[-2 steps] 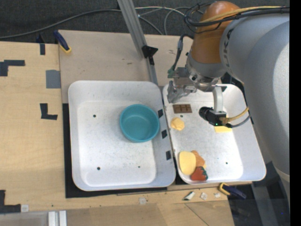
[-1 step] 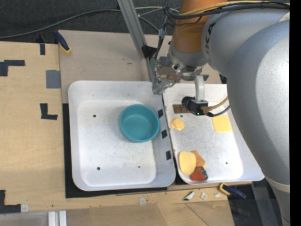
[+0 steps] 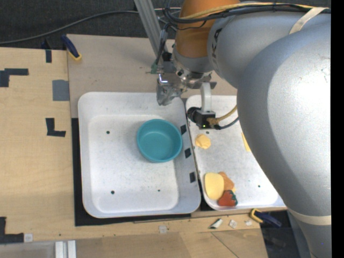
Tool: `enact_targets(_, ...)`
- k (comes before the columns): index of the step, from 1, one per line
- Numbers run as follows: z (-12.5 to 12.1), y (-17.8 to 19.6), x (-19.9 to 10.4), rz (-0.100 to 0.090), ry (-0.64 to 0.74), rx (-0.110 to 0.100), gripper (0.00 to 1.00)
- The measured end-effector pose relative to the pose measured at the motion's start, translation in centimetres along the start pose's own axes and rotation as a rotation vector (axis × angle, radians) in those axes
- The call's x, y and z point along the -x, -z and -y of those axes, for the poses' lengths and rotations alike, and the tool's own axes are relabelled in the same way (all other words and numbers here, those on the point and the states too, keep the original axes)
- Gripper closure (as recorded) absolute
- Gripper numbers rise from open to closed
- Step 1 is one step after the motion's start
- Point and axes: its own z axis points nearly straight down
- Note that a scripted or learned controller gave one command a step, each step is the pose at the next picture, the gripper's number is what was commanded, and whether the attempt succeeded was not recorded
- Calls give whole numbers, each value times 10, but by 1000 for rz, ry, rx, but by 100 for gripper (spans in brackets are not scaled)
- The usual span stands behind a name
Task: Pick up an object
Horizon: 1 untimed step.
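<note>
A teal bowl (image 3: pixel 159 140) stands upright in the left bin (image 3: pixel 102 160), toward its right side. My gripper (image 3: pixel 165 95) hangs over the back right corner of that bin, just behind the bowl and apart from it. Nothing shows in the gripper. In the right bin (image 3: pixel 242 160) lies a small pale yellow piece (image 3: pixel 202 142) near the left wall. At that bin's front sit a yellow rounded object (image 3: pixel 214 185), an orange piece (image 3: pixel 228 182) and a red strawberry-like item (image 3: pixel 228 199), all touching. The arm covers the right bin's far side.
The big grey arm fills the right and upper right of the view. A slanted metal pole (image 3: pixel 146 15) rises behind the bins. Blue-and-yellow clamps sit at the bench's back left (image 3: pixel 71 47) and front right (image 3: pixel 262 216). Black tape marks (image 3: pixel 52 127) dot the wooden bench at left.
</note>
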Motion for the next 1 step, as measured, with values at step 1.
enact_targets(1, 0, 1, 3, 3, -3, 0, 0)
